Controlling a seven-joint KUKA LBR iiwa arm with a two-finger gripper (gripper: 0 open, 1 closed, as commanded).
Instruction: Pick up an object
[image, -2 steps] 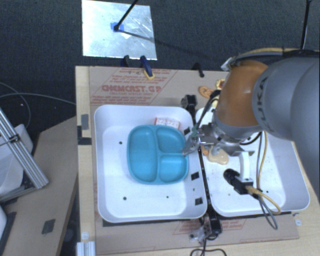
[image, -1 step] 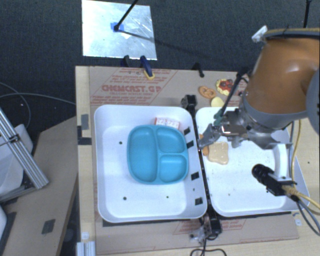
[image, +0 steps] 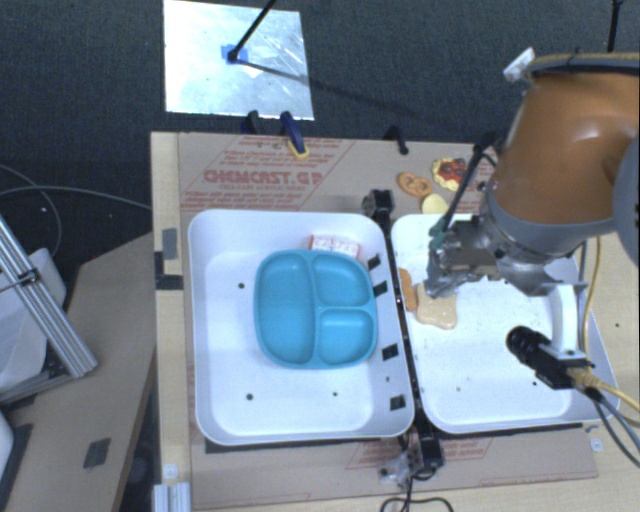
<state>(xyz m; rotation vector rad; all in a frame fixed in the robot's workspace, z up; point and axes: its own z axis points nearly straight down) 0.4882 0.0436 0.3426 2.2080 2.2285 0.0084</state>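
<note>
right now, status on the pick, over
Status: gripper low in the right bin, directly over the tan flat piece. No grasp visible. Orange piece close beside it, by the divider.

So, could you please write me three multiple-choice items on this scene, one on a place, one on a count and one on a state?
1. The tool hangs over: A) the left bin B) the right bin C) neither bin.
2. The blue plate has how many compartments? A) two B) three C) four.
3. The blue plate lies: A) flat, hollows up B) on edge C) upside down.
Answers: 1 B, it is above the right bin's tan piece; 2 B, one large and two smaller show; 3 A, its hollows face the camera.
</note>
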